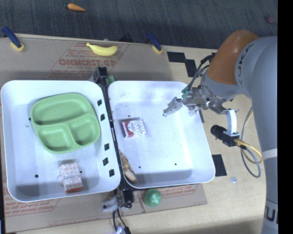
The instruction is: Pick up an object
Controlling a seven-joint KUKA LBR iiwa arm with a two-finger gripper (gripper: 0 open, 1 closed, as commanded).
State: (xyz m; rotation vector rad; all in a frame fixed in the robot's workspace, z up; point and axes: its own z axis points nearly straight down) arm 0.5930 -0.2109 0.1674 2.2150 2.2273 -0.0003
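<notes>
While the arm reaches in over the right bin (195, 145) near its far right corner, the gripper (172, 107) hangs above bare floor, fingers slightly parted, nothing between them. Nearest candidate: a red-and-white packet (133, 128), lying flat toward the bin's left edge, well apart from the fingertips. Left bin (10, 130) carries a green divided tray (66, 121) and a small carton (70, 176) by its near edge. Judgement: pick not yet begun; approach, descent, closing and lift all remain.

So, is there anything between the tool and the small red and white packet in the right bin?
Nothing visible stands in the way. The tool is over the right bin, and the red and white packet lies to its left in the camera view, with bare white bin floor between them.
</notes>
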